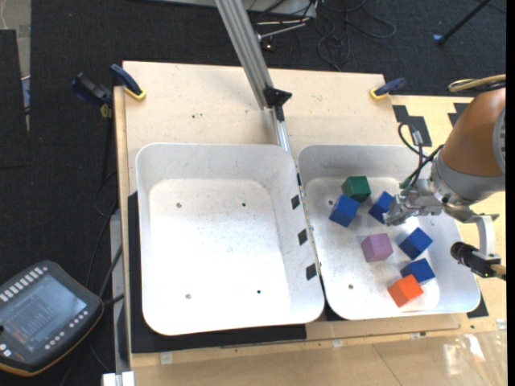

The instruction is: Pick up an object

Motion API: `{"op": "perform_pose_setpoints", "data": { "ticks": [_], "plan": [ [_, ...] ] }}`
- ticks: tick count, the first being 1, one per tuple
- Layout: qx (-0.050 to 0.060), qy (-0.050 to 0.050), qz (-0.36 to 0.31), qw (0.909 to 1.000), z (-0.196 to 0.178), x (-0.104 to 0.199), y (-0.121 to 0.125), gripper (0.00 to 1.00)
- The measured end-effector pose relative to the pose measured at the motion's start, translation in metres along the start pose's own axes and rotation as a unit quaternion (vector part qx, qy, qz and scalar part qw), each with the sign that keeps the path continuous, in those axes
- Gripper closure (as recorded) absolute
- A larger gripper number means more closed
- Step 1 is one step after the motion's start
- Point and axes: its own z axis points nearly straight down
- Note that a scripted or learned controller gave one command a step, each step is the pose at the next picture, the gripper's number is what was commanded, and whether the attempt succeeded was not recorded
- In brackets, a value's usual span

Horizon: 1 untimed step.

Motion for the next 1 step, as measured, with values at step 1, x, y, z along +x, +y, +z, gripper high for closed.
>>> {"op": "perform_pose_setpoints", "data": {
  "ticks": [1],
  "plan": [
    [0.002, -0.001, -0.001, 1.0000, -0.0436, 0.0011, -0.0023, 1.00]
  ]
}}
